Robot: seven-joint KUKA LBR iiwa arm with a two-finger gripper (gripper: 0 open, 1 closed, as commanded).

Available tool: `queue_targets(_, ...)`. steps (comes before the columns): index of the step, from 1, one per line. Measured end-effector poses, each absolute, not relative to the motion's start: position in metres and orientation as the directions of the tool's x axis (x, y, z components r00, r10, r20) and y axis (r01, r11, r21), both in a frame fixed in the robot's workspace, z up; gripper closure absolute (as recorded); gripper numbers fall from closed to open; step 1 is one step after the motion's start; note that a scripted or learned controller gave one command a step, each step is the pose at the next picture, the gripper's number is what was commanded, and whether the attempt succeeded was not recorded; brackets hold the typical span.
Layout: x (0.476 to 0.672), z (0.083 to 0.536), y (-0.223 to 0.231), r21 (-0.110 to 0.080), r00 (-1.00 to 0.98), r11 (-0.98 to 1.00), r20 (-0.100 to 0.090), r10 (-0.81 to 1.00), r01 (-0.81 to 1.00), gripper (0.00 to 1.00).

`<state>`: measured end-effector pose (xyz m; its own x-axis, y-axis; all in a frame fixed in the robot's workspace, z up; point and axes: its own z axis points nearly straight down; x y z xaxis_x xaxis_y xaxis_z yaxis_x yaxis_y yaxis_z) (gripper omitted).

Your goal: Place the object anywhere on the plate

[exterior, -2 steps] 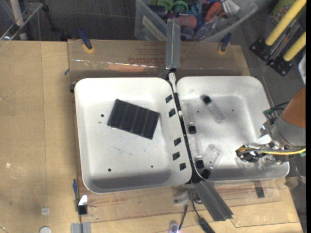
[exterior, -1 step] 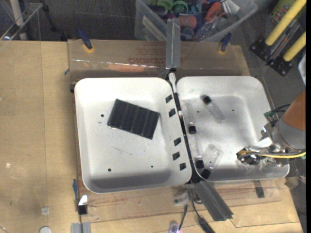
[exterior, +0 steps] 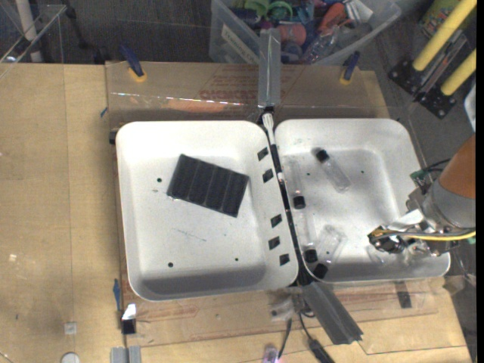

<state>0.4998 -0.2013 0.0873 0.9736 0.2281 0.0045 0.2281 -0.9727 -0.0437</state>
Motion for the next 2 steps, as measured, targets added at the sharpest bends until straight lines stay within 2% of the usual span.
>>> queue_targets(1,0.4996,0.0875,-0.2021,-0.037,0.975,-0.974,0.008,0.223,0.223,1.00)
queue_targets(2,0.4906,0.0882,-0.2059,-0.027,0.975,-0.974,0.015,0.222,0.223,1.00)
